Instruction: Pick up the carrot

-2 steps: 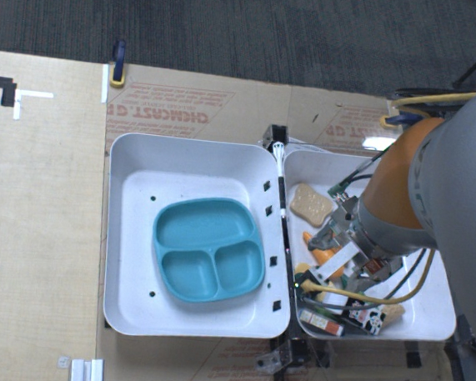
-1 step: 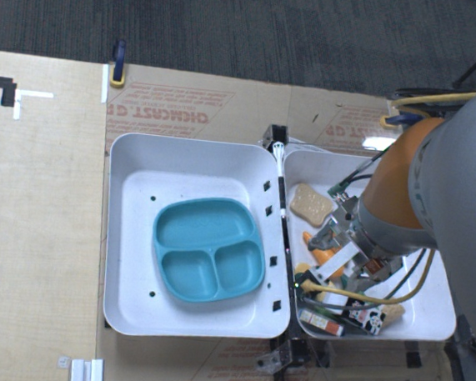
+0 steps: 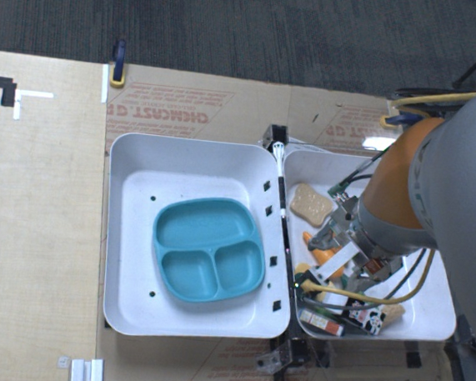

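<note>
The gripper (image 3: 326,254) sits low over the carrot (image 3: 320,245) at the right bin's (image 3: 426,325) nine o'clock, seemingly unlifted; I cannot tell its grip.

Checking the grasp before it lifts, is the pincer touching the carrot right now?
Cannot tell. In the camera view the pincer sits right over the carrot in the right bin, hiding any contact or gap.

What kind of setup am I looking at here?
Probably a lab pick-and-place bench: two white bins, left and right, on cardboard, a blue tray in one, the arm over food items including the carrot.
</note>
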{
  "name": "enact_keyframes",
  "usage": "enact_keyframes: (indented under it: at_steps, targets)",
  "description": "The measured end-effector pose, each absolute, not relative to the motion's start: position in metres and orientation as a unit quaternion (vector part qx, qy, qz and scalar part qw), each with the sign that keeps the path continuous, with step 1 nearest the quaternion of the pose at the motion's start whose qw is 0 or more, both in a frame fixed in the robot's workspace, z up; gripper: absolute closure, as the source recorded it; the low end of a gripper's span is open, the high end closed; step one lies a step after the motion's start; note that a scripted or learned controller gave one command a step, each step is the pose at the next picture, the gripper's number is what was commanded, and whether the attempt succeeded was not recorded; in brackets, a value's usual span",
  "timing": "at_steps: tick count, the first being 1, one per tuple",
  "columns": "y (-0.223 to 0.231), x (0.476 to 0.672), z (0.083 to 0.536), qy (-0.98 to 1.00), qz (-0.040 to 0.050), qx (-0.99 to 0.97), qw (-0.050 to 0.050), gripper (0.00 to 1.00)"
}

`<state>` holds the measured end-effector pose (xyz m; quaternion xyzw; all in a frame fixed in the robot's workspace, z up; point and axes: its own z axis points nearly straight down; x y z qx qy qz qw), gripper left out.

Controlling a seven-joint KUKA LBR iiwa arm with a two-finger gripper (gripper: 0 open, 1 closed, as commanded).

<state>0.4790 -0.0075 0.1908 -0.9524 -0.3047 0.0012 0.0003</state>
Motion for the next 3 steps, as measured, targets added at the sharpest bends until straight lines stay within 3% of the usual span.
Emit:
enact_keyframes:
  at_steps: [3]
  targets:
    - [-0.0075, 0.4790, 0.1908, -0.305, 0.0013, -0.952, 0.000, 0.00]
